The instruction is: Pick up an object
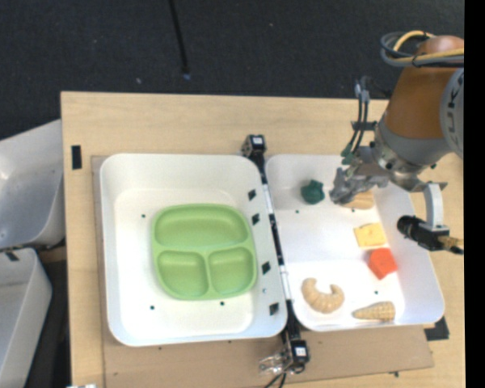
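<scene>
Hovering jaws, grip state unclear, tan pastry just beneath, green toy beside.

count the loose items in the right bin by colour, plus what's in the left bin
Right bin:
Dark green: 1
Yellow: 1
Orange-red: 1
Tan/beige: 3, croissant, cone, piece under the gripper
Left bin:
Light green tray: 1
Total: 7

Divided tray in the left bin; croissant, cone and blocks in the right bin.
</scene>
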Robot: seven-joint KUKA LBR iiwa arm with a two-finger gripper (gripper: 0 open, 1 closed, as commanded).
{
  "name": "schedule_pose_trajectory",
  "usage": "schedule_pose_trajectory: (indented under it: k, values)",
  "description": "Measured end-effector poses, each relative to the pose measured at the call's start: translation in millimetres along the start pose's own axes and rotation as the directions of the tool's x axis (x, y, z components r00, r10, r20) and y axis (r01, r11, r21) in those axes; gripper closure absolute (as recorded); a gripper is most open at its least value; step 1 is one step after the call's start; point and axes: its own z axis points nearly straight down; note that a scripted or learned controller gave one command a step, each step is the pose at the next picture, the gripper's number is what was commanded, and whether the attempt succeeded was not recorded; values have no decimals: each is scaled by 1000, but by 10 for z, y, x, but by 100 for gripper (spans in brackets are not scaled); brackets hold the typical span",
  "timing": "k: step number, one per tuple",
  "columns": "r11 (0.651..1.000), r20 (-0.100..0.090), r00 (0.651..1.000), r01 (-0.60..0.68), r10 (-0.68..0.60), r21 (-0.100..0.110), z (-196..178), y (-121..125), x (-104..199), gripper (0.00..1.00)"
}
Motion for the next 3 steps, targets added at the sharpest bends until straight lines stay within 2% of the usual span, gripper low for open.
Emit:
schedule_pose_trajectory:
  k: [1, 3]
  values:
    - [1000, -2, 1000, 2, -2, -1, -123, -81, 539, 100]
    - [1000, -1, 1000, 2, -2, -1, 46, -253, 1518, 100]
